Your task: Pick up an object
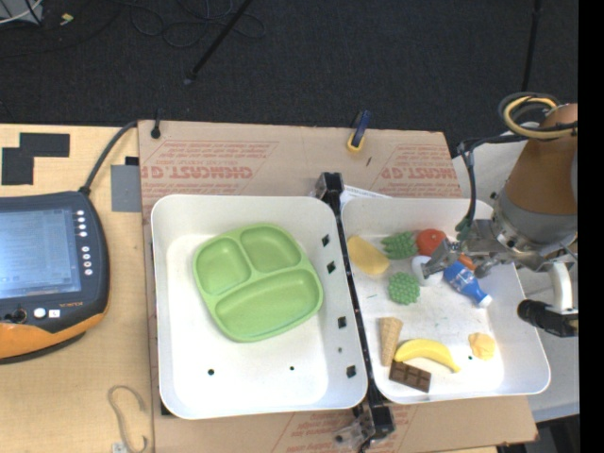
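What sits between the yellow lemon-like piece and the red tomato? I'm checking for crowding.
A green leafy toy lies between the yellow piece and the red tomato, in the camera view.

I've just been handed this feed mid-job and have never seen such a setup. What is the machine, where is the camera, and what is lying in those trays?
You are looking down at a slant from one fixed camera above a bench. The grey arm with an orange band reaches in from the right; its claw hangs low over the right bin, near a blue object and a red one. I cannot see anything gripped. That bin also holds two green pieces, a yellow lump, a cone, a banana, a chocolate piece and a small orange item. The left bin holds a green divided plate. A tablet-like screen sits at far left.
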Controlling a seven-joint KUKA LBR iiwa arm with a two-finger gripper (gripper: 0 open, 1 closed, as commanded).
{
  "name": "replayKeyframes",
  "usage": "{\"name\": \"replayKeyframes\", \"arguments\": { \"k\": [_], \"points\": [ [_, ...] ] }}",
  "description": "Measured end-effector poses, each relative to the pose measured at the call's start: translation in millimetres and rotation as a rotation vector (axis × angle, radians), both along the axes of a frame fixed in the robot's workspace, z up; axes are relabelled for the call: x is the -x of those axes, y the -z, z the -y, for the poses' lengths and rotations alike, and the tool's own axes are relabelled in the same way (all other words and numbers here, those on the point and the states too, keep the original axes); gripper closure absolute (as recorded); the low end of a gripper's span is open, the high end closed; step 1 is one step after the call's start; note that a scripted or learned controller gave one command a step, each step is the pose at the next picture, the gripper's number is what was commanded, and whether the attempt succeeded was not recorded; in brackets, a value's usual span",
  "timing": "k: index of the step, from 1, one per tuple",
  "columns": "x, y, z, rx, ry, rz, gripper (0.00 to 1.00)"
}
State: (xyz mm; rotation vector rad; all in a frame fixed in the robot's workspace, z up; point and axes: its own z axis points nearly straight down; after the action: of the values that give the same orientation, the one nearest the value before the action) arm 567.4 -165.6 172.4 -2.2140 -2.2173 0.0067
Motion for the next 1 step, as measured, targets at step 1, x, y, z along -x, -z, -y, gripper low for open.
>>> {"name": "replayKeyframes", "arguments": {
  "k": [1],
  "points": [
    [-2.5, 60.6, 4.5, 0.001, 0.000, 0.004, 0.00]
  ]
}}
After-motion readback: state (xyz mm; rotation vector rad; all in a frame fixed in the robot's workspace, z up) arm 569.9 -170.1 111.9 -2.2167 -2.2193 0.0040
